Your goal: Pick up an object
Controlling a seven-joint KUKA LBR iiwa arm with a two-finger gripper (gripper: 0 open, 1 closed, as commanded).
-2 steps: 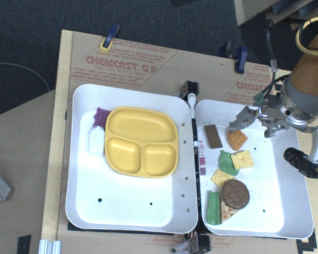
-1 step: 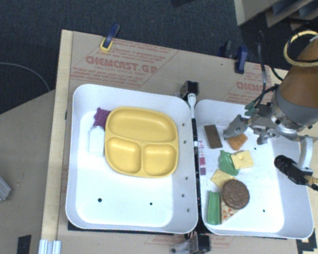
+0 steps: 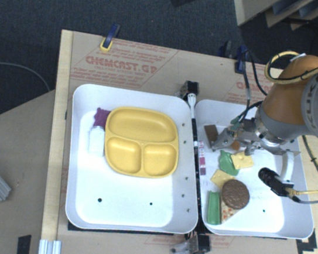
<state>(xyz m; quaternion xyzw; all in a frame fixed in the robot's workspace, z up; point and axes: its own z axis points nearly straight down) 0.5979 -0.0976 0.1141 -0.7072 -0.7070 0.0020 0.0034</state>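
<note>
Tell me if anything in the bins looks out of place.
Mostly no. The yellow tray sits flat in the left bin, partly covering a purple item and a white item. In the right bin, small items lie loosely heaped.

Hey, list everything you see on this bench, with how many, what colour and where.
bins: two, white, side by side on the bench
divided plate: one, yellow, left bin, upper middle
purple item: one, left bin, touching the plate's left edge
white item: one, left bin, just below the purple one
round brown piece: one, right bin, lower left
green stick: one, right bin, along the left wall
yellow and green pieces: several, right bin, below the end effector
small brown block: one, right bin, upper left
arm: one, grey with orange band, over the right bin
end effector: one, low over the right bin's upper part
</note>
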